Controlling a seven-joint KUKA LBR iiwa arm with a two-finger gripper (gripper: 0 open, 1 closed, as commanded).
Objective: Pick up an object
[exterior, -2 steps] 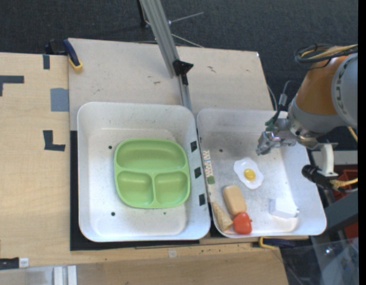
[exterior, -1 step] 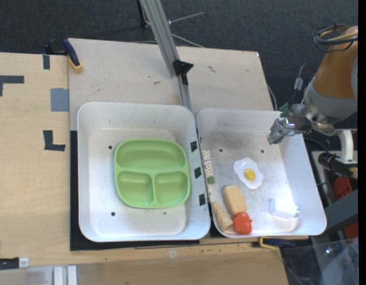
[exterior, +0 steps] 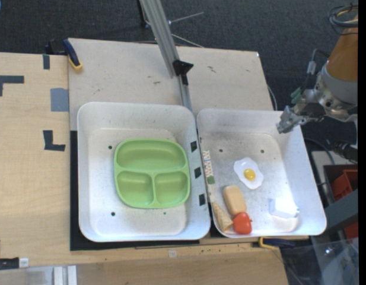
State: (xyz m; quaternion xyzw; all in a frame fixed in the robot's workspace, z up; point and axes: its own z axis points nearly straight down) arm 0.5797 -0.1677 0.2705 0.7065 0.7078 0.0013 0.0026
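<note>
Hovering at right white bin (exterior: 301, 159) rim: grey two-finger gripper (exterior: 286, 123), opening impossible to tell; risking rim collision, missing flat fried-egg toy (exterior: 248, 174).

Even, diffuse overhead light falls across the scene, bright on the two white bins (exterior: 141, 114) and the pale tabletop (exterior: 28, 159), dim over the dark floor along the top of the frame. Shadows are soft and short. Mild glare washes the right bin's lower right corner. Detail is slightly soft throughout, grainier at the right edge around the arm (exterior: 340, 76).
</note>
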